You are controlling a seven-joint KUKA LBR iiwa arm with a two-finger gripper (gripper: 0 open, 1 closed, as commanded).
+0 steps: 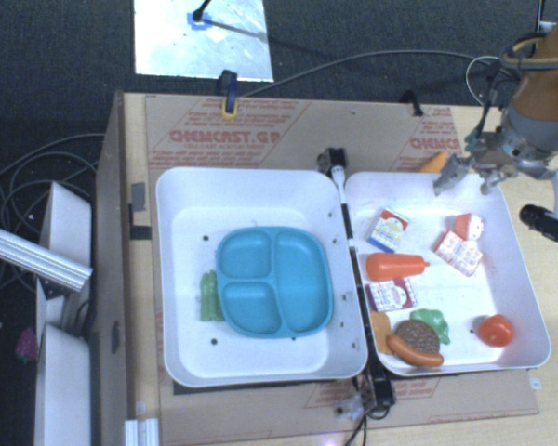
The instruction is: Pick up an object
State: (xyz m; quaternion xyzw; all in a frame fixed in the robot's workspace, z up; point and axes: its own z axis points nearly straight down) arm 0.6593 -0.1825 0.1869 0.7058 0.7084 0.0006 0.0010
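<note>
We're getting bright, even light from overhead, and the two white bins run close to washed out. Strong glare flares off the shiny sheet at the top. Shadows stay soft and short under the toys. The dark floor goes murky, and we see mild softness and grain throughout.

we see the gripper over the far edge of the right bin, its two fingers spread apart with nothing between them. below it in that bin lie a carrot, small cartons, a tomato and a burger. the left bin holds a blue divided plate.
</note>
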